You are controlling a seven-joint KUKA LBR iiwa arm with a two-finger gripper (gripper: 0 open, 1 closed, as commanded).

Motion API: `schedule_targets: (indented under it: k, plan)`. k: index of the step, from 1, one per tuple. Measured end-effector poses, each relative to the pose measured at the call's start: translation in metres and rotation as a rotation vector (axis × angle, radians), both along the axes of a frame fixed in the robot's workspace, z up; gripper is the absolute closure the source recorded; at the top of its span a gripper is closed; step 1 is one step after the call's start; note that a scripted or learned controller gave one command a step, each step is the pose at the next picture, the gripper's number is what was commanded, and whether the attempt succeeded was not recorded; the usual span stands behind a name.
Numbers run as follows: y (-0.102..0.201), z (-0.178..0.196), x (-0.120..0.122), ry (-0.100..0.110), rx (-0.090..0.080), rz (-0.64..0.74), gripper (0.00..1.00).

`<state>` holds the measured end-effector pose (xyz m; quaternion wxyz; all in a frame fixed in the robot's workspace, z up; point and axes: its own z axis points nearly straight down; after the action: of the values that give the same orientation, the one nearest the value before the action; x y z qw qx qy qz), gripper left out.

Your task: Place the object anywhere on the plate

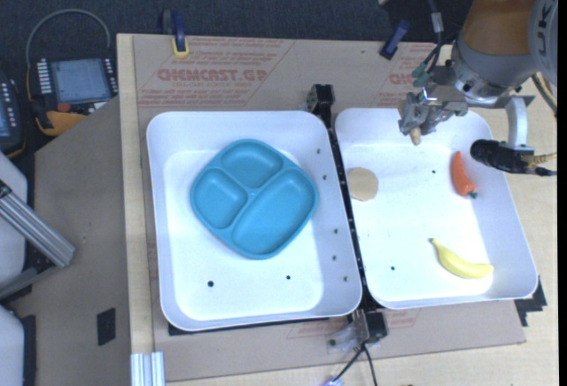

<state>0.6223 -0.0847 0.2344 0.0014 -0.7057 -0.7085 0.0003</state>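
The gripper (415,129) hangs in the upper right of the frame, over the top edge of the right bin (496,287), with the grey arm (505,39) and its orange band rising behind it toward the upper right corner. From this slanted view I cannot tell whether it is released or clenched; nothing shows beneath its tip but bare white bin floor. Three small things lie in the right bin. A tan round piece (362,184) sits against the bin's left side, below and to the left of the gripper and apart from it. An orange carrot-like piece (462,174) lies near the right wall, below and to the right of the gripper, also apart from it. A yellow banana (462,261) rests in the lower right part of the bin, well apart from the gripper. The blue plate (255,198), divided into three compartments, sits in the middle of the left bin (177,287), in the left centre of the frame, well apart from the gripper, and none of the three pieces touches it.
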Motion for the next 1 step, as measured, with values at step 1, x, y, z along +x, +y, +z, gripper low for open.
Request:
schedule_targets:
  k: [1]
  plan:
    - [0.0493,-0.0124,-0.0164,0.002,0.001,0.001,1.0]
